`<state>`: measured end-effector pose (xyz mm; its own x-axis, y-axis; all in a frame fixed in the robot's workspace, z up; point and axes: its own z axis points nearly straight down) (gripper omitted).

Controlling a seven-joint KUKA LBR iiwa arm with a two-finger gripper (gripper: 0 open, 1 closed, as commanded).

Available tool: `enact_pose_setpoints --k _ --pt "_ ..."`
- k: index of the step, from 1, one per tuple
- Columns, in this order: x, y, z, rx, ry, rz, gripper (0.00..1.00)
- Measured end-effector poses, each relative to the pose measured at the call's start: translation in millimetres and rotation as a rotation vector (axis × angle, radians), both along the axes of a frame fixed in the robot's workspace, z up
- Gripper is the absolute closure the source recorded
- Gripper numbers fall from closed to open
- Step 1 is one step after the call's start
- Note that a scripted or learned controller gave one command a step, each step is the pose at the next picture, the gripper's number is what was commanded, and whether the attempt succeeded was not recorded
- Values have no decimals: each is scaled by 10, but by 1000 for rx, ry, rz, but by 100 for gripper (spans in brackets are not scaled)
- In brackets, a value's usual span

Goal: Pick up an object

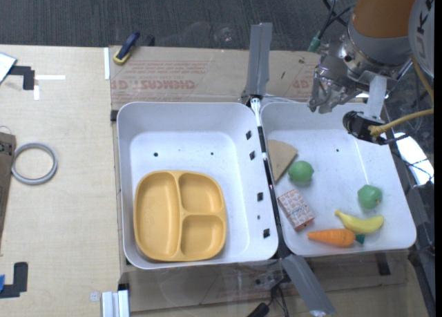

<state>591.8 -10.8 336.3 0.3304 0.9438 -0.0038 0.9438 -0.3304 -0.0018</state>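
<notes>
My gripper (324, 100) hangs above the far edge of the right bin (345, 153), with nothing seen between its fingers. Below it in that bin lie a tan wedge (280, 158), a green ball (301, 172), a small pink patterned box (295, 209), an orange carrot (331, 237), a yellow banana (360, 222) and a second green fruit (369, 196). All of them sit toward the near half of the bin, well apart from the gripper.
The left bin (186, 129) holds a yellow divided plate (181, 214). A grey divider post (260, 60) stands between the bins at the back. A roll of tape (32, 163) lies on the bench at far left. Cables hang by the arm's wrist (376, 126).
</notes>
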Motion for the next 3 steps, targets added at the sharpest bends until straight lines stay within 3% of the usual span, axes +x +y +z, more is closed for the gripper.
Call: enact_pose_setpoints --k 1,2,3 --pt "-19 703 -350 1 3 119 100" --pt "-941 1103 -411 3 2 437 100" --pt "-1130 550 980 1 -1 403 100"
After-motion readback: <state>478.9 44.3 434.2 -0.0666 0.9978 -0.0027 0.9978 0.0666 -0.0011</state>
